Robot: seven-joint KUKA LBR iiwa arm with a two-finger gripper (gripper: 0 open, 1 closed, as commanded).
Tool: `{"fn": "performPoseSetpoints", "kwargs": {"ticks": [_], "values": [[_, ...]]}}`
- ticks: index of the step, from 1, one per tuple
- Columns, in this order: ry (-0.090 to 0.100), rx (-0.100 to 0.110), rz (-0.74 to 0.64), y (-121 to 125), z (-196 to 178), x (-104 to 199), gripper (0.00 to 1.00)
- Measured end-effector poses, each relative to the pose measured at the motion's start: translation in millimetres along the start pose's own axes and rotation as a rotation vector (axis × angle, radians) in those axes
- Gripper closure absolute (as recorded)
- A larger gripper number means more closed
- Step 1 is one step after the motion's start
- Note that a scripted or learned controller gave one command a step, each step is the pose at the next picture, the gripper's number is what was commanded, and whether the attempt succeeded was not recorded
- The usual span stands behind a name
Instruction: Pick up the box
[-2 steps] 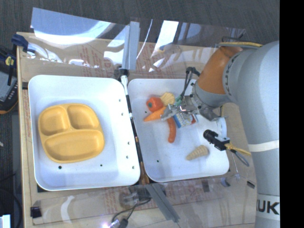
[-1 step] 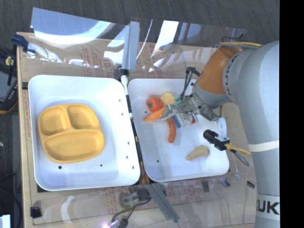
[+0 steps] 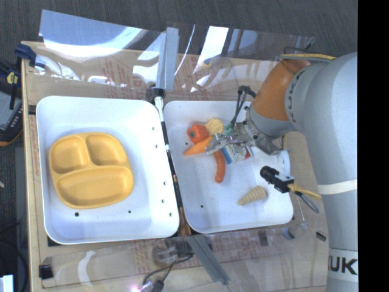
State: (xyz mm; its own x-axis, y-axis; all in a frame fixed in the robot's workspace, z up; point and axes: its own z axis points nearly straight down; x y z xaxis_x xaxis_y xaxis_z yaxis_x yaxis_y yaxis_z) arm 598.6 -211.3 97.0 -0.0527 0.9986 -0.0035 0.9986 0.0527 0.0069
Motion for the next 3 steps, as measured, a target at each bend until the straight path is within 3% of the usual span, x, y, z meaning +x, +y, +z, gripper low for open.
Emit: {"fn": "performPoseSetpoints", "kwargs": {"ticks": [3], "values": [[0.0, 0.0, 0.0, 0.0, 0.0, 0.0, 0.0]]}}
